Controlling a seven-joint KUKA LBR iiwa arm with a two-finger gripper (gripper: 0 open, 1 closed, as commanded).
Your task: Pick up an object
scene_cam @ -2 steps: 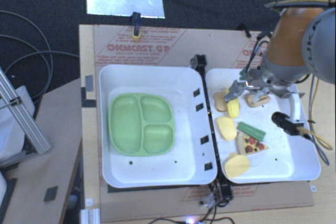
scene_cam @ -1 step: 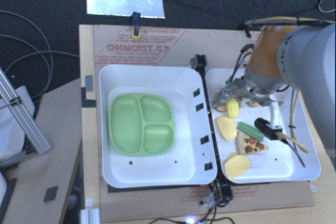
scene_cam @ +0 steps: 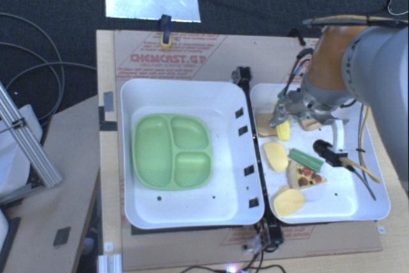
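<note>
My gripper (scene_cam: 279,119) is low over the back left part of the right bin (scene_cam: 370,201). A small yellow piece (scene_cam: 283,132) sits right at its tip, touching or nearly touching it. A tan flat slice (scene_cam: 264,125) lies just left of the gripper, partly under it. Nearer the front lie a pale yellow oval piece (scene_cam: 276,155), a green bar (scene_cam: 305,158), a toy pizza slice (scene_cam: 305,177) and a second pale yellow piece (scene_cam: 289,202). The arm hides the bin's back right corner.
The left bin (scene_cam: 147,201) holds a green divided plate (scene_cam: 171,150). A black ridge with clips (scene_cam: 250,137) separates the two bins. Another tan piece (scene_cam: 312,124) peeks out beside the wrist. The right bin's front right floor is bare.
</note>
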